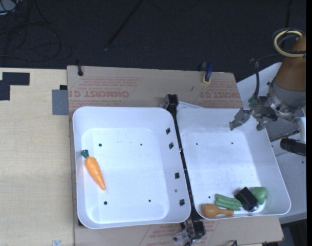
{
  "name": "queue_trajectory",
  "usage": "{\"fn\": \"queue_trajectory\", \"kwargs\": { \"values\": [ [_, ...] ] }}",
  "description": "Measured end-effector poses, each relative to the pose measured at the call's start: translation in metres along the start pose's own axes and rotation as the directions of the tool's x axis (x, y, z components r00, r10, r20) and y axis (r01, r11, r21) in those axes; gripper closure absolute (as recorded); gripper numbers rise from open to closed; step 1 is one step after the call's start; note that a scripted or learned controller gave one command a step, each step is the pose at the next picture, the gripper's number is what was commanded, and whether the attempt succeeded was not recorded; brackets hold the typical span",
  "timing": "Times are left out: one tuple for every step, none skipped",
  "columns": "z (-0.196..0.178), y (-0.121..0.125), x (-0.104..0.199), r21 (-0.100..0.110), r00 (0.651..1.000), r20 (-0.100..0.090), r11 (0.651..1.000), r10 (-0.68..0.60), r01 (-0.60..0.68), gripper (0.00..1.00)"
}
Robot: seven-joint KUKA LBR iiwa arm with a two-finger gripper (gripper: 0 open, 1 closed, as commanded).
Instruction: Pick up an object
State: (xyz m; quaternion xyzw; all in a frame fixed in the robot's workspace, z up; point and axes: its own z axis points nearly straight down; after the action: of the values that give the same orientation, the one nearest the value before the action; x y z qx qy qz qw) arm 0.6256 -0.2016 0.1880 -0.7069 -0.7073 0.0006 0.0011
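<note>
Approach step: the end effector (247,119), fingers spread and holding nothing, hangs over the right bin's (225,142) far right corner; next, descent toward the toy carrot (94,171) or near-edge vegetables (237,201).

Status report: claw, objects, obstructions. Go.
Claw over right bin's far right corner, holding nothing. Carrot in left bin. Black block, green and tan items clustered right bin's near edge. Nothing in the way.

I see the bench (27,158) with cardboard (145,88) on it, bearing two white bins, left (122,118) and right (217,118), side by side.
</note>
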Motion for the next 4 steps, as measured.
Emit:
{"fn": "queue_trajectory", "kwargs": {
  "values": [
    [-0.119, 0.021, 0.072, -0.015, 1.0, 0.001, 1.0, -0.008, 0.008, 0.0],
    [-0.121, 0.018, 0.068, 0.0, 1.0, 0.002, 1.0, -0.005, 0.005, 1.0],
    [-0.249, 0.012, 0.159, -0.015, 1.0, 0.0, 1.0, -0.009, 0.009, 1.0],
    [-0.357, 0.018, 0.263, -0.012, 1.0, -0.002, 1.0, -0.01, 0.01, 1.0]
  ]
}}
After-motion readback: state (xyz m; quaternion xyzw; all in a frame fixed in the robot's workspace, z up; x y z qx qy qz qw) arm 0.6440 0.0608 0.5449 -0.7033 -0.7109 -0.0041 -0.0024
